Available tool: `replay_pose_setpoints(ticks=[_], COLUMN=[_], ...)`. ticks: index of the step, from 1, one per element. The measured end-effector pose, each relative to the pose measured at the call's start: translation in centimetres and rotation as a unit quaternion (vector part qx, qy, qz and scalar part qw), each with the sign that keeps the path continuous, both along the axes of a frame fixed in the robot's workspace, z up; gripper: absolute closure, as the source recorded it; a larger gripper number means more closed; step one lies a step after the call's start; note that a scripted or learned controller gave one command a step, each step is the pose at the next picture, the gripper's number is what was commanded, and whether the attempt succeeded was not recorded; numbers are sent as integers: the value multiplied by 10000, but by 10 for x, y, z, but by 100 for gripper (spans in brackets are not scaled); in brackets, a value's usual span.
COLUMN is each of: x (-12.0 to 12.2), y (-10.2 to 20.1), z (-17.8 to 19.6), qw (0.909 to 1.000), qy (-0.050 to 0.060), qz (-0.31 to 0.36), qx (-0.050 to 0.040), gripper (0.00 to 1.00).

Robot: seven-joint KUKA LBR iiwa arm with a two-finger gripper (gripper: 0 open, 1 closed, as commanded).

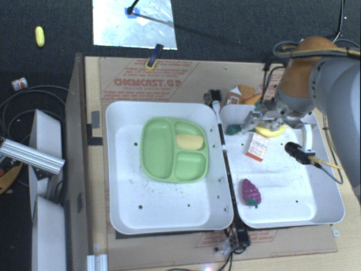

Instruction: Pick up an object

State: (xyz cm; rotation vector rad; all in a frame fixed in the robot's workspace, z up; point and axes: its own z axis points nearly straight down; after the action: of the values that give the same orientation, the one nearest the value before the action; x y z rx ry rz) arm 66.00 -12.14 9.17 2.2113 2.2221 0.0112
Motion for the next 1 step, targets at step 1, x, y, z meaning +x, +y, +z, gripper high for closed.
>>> replay_pose_setpoints(ticks=[1], x=[-7], y=[-16], z=[1], qw=[10000], qy=[-47], qz=[-9], qx=[-13], gripper=[0])
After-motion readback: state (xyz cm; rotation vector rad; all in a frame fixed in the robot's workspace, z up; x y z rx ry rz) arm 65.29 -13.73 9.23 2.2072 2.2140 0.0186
